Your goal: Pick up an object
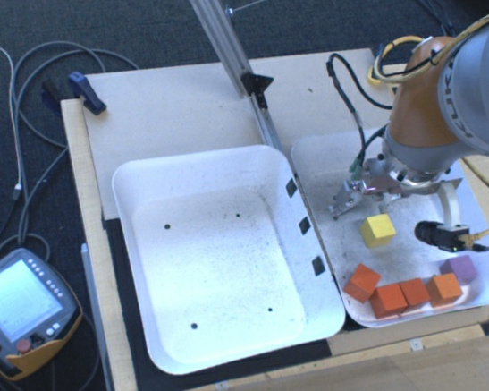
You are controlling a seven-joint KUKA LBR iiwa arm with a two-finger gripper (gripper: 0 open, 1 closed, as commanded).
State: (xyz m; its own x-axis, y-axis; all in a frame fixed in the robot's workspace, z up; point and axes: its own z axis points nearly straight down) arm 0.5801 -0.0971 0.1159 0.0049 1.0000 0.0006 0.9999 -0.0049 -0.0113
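The arm reaches in from the right over the right-hand bin, and its gripper hangs low above the bin's upper half. Whether the fingers are open or closed cannot be told: the metal parts there are small and blurred against the white floor. Nothing can be seen between them, so the pick looks not yet made.

The things to choose from all lie in the right-hand bin. A yellow block sits just below the gripper, near but apart from it, and seems the likeliest target. Further toward the bin's near rim lie an orange block set at a tilt, then a row of three more: a red-orange block, a second orange one touching it, and a third. A purple block rests just beside the end of that row. The left-hand bin holds only dark specks.

What is left, then, is nearly everything: lowering onto a block, closing on it, and lifting it.

No brand, label or readable writing shows. On the floor left of the worktop lies a handheld control pad; its screen glows, but no text on it can be read.
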